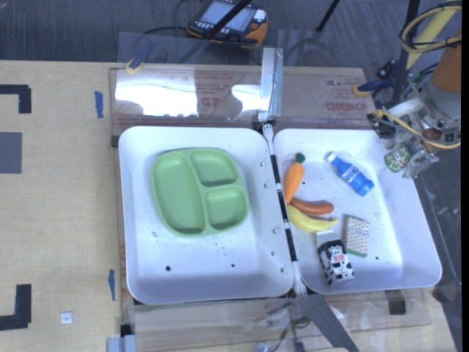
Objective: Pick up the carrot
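Two shallow white bins sit side by side on the bench, and their contents are split: the left bin (pixel 139 218) bears a green sectioned tray (pixel 199 191) with nothing in its compartments, while the right bin (pixel 410 248) holds all the small goods. The carrot (pixel 293 180) lies in the right bin close against the central divider, its orange body running roughly top to bottom with the green tuft at the upper end. Its lower tip comes near a hot dog (pixel 313 207), which lies crosswise on or just beside a banana (pixel 311 222) — a crowded corner, so a grasp there would, I judge, do best taken toward the carrot's upper half, where there is bare bin floor beside it.

Farther right lie a blue bottle (pixel 350 174), tilted on its side; a small patterned packet (pixel 357 234); and a black-and-white carton (pixel 335 262) near the front wall. All are apart from the carrot.

The gripper (pixel 405 158) hangs at the right bin's upper right rim, well apart from the carrot, under a tangle of cables — whether it is parted or closed cannot be told from this angle, and nothing can be seen held in it. It seems parked at the edge so as to leave the bin unobstructed. The pick looks not yet begun: the arm must cross the bin leftward, past the bottle, and come down over the carrot.
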Available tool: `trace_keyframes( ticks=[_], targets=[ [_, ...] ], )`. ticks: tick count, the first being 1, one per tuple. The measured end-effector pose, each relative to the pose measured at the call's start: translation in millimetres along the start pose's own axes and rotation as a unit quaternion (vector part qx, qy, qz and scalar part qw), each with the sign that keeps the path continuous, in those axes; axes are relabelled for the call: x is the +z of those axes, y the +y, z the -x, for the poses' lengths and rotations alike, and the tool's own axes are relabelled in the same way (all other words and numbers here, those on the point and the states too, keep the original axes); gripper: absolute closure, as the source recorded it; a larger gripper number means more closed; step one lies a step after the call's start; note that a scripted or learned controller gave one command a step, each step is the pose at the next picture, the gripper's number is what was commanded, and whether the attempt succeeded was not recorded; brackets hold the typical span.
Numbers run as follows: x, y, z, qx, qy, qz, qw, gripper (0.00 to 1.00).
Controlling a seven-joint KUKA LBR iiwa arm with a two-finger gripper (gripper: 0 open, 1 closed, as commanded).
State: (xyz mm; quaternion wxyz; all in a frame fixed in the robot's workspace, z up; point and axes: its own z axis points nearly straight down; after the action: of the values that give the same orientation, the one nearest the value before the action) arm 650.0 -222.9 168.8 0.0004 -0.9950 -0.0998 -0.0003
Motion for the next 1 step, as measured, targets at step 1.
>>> trace_keyframes(
  ticks=[1],
  targets=[
    [70.2,-7.9,-8.6,-0.005,0.004,-0.005,1.0,1.0]
  ],
)
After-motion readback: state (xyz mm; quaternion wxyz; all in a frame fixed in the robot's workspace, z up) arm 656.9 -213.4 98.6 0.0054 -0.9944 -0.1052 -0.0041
